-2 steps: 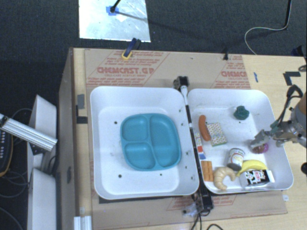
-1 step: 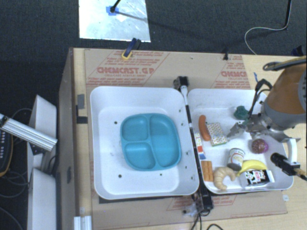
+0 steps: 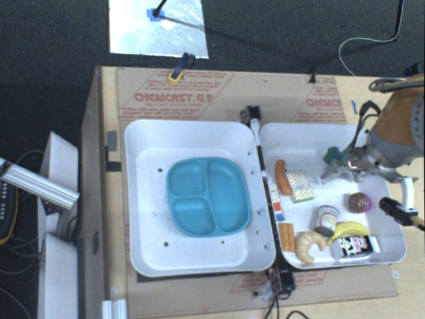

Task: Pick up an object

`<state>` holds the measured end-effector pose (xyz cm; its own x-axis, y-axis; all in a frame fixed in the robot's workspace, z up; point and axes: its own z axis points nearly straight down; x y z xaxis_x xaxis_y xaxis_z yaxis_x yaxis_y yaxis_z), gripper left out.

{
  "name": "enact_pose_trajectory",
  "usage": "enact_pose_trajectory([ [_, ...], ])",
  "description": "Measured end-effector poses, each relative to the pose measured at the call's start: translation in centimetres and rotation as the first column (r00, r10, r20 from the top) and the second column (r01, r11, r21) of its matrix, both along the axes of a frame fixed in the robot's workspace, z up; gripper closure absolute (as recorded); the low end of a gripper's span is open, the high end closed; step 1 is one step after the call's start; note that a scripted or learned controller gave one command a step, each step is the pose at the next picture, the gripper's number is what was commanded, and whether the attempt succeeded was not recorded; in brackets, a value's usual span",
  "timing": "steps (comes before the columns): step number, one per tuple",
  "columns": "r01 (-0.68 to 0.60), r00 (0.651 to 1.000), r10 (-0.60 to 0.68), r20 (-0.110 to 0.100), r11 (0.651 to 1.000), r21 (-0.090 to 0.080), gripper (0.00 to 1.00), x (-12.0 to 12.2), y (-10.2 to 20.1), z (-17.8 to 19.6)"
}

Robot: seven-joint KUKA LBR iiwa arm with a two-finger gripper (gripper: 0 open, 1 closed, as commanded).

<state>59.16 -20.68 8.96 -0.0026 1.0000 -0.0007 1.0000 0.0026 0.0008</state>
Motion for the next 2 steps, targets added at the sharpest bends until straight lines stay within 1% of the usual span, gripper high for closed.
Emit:
enact_pose_trajectory([
  [1,-0.003,1.000,0.003,0.003,1.000,0.000,0.00,7.4,3.2,-0.4],
  [2,-0.007,1.000,0.007,0.006,1.000,-0.003,1.00,7.4,3.1,0.7],
])
